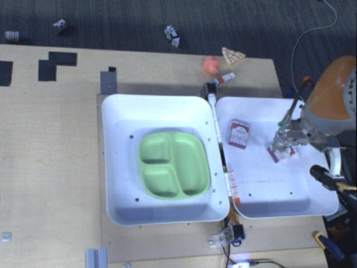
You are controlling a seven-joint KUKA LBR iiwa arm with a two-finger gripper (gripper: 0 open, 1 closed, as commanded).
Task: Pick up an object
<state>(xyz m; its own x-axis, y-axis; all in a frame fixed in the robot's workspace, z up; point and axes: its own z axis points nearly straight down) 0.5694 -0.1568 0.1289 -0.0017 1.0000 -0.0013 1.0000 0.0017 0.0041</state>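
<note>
1. The gripper [285, 138] hangs low over the right bin [262, 197], at the end of the grey arm with its orange band [334, 91] reaching in from the right. Whether it is spread or closed cannot be told from this slanted view.
2. Directly under the gripper lies a small packet [280, 152], reddish with pale wrapping, on the bin floor towards the right side. It touches or nearly touches the tool; nothing shows it actually gripped.
3. A second candidate, a small red-and-white box [239, 134], lies well apart to the left in the same bin, near the divide between the bins.
4. The left bin [120, 149] holds a green compartment tray [173, 164].
5. Beyond the bins, on the bench's far edge, sit a pink ball [211, 65] and a toy pizza slice [233, 55].
6. Likely risks: the packet looks flat and glossy, so a closing pinch could slide it away or catch only the wrapper edge, which would slip out on lifting. Coming down off-centre could press it against the floor instead of straddling it.
</note>
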